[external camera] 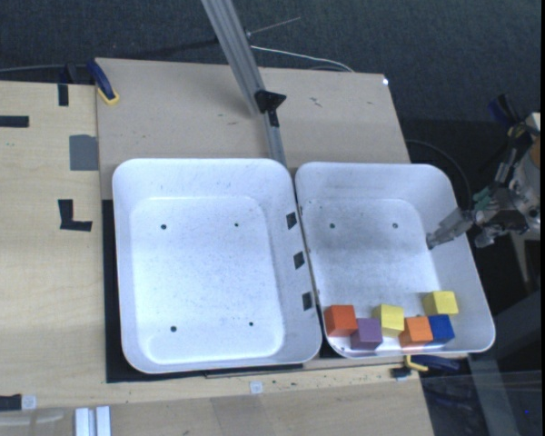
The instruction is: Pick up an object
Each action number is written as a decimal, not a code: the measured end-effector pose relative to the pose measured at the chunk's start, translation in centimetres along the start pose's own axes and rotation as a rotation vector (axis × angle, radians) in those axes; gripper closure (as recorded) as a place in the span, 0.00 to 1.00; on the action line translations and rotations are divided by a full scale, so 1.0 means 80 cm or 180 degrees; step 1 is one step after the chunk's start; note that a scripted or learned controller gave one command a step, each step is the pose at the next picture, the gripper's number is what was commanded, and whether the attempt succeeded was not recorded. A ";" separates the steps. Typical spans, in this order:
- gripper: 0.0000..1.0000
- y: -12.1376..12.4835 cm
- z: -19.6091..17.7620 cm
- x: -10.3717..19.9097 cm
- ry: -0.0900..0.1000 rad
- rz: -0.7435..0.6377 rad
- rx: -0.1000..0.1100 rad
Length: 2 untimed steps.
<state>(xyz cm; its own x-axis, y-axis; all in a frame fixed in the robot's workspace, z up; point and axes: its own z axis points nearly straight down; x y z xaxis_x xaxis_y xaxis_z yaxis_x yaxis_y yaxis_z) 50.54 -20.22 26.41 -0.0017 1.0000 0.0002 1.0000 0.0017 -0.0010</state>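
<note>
Several small blocks lie along the near edge of the right bin (372, 207): a red-orange one (341, 319), a purple one (370, 332), a yellow one (391, 317), an orange one (418, 330), a blue one (441, 328) and a second yellow one (442, 302). My gripper (443, 232) hangs over the bin's right rim, well above and behind the blocks, and touches none of them. I see nothing held in it. The rest of the arm is cut off at the right edge of the view.
The left bin (132, 243) sits beside the right one. A slanted metal pole (241, 53) reaches down to the gap between the bins' far corners. Blue-and-yellow clamps (104, 84) (427, 363) sit at the bench corners.
</note>
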 end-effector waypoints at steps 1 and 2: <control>0.00 0.000 0.000 0.000 0.0000 0.0000 -0.0001; 0.00 0.126 0.165 0.043 -0.0001 -0.0010 0.0008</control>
<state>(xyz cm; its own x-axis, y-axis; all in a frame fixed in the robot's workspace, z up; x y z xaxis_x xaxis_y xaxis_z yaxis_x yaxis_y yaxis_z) 60.60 -16.74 13.20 -0.0049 1.0000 0.0000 1.0000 0.0049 -0.0034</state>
